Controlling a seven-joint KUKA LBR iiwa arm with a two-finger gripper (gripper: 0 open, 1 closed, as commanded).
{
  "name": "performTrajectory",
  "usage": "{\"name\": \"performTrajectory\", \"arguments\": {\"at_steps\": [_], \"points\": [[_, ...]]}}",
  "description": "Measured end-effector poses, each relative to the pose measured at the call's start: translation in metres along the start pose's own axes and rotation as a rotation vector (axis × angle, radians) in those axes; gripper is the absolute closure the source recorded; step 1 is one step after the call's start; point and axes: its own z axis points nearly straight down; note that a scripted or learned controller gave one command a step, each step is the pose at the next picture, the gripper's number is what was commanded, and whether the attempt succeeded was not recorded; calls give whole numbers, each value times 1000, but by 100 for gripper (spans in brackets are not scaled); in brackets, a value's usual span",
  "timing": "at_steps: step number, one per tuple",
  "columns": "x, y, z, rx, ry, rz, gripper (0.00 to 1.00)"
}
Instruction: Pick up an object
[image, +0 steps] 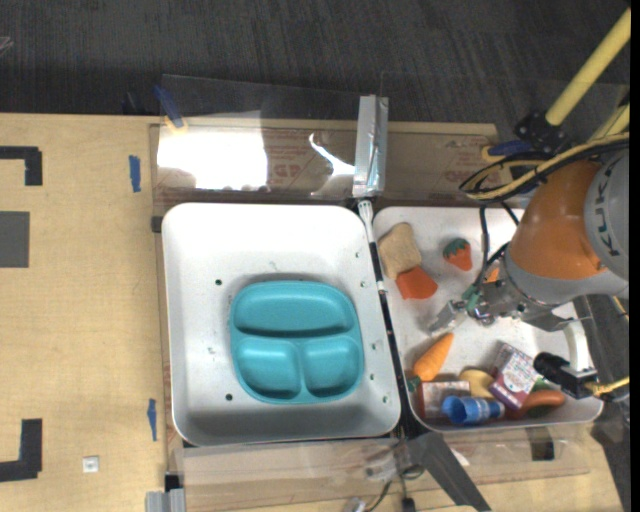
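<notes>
My gripper (452, 312) hangs low over the middle of the right bin (436, 222), reaching in from the right. Just left of it and slightly farther back lies a red-orange piece (417, 285), with a tan bread-like block (398, 247) behind that. An orange carrot (434, 356) lies just below the gripper tip, toward the front. A small red fruit with a green top (458, 253) sits at the back of the bin. I see nothing held in the gripper.
Along the right bin's front wall crowd a blue bottle (470, 408), a pink and white box (515, 373), a yellow piece (478, 379) and a red-orange item (545, 400). The left bin (190, 300) holds a teal divided plate (296, 338).
</notes>
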Motion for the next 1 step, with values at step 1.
{"name": "performTrajectory", "arguments": {"at_steps": [1], "points": [[13, -12, 7, -10, -5, -100, 0]]}}
